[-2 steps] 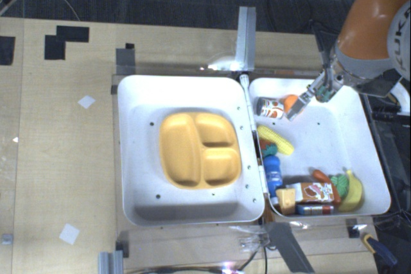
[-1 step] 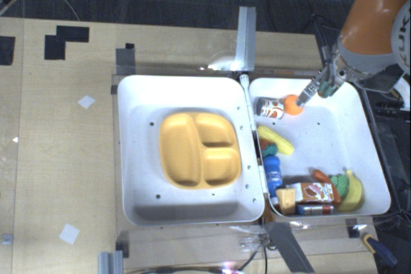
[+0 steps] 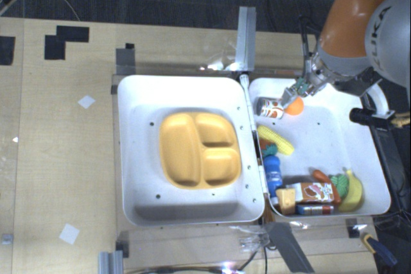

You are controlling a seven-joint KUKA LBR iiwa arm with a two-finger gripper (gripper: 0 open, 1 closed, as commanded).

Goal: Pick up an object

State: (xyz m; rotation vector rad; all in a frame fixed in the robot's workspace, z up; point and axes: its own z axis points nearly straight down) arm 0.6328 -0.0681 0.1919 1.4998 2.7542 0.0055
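Nearest, along the right bin's (image 3: 379,167) front wall, a box (image 3: 313,193), a banana (image 3: 352,190) and a blue bottle (image 3: 273,171) are lying crowded together, likely heaped there loosely as pick targets. Beside them, the left bin (image 3: 128,138) is carrying a yellow tray (image 3: 196,147). Farther back, a corn cob (image 3: 276,140) is lying apart. At the rear, a can (image 3: 270,108) and an orange ball (image 3: 293,107) are sitting touching. The arm (image 3: 359,22) is reaching in from the right, slanting down, with the gripper (image 3: 290,99) hanging just over the ball; whether the claw is open or closed, I cannot tell.

Arm (image 3: 359,22) low, wrist angled left
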